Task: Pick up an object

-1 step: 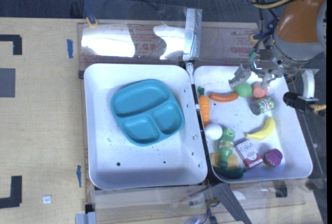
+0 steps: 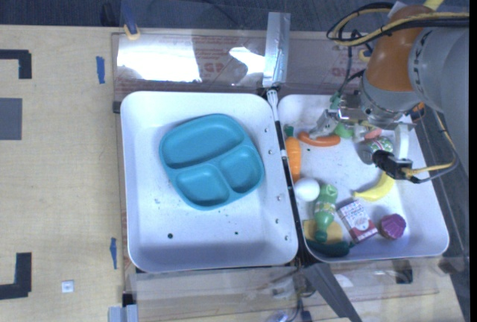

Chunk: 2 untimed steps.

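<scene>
Bins side by side on the bench. Left bin (image 2: 141, 186) holds one blue divided plate (image 2: 212, 160), three compartments, lying flat and tilted slightly in plan. Right bin (image 2: 428, 220) holds a clutter of small toy food: an orange carrot (image 2: 294, 155) along the left wall, a white egg (image 2: 306, 189) just below it, a green bottle-like piece (image 2: 325, 207) beside the egg, a red-and-white carton (image 2: 354, 220), a purple round piece (image 2: 393, 224) near the lower right corner, a yellow banana (image 2: 377, 188) in the middle, and an orange-red chilli-like piece (image 2: 322, 139) near the top.

Arm (image 2: 417, 63) reaches in from the right; gripper (image 2: 349, 119) sits low over the upper part of the right bin, just beside the chilli-like piece. Jaw opening: cannot tell, and no object is seen between them. Objects all rest on the bin floor.
</scene>
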Each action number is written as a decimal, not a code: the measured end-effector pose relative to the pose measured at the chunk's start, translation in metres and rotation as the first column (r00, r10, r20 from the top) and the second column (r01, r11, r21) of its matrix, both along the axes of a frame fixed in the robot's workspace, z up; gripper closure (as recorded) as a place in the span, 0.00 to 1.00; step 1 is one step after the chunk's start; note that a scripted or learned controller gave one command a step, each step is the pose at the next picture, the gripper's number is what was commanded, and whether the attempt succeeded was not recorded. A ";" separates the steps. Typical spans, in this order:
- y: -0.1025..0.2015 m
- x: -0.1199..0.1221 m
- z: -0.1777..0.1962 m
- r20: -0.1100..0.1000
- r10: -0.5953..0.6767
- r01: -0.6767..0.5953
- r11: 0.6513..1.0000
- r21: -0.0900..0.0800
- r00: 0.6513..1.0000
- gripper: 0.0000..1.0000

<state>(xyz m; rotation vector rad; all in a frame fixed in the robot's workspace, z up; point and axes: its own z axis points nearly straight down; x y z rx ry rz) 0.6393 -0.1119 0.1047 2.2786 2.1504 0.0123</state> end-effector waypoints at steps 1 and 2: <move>0.018 0.023 -0.019 -0.007 0.128 -0.128 0.992 -0.001 0.992 0.00; 0.018 0.025 -0.005 -0.001 0.128 -0.128 0.992 -0.002 0.992 1.00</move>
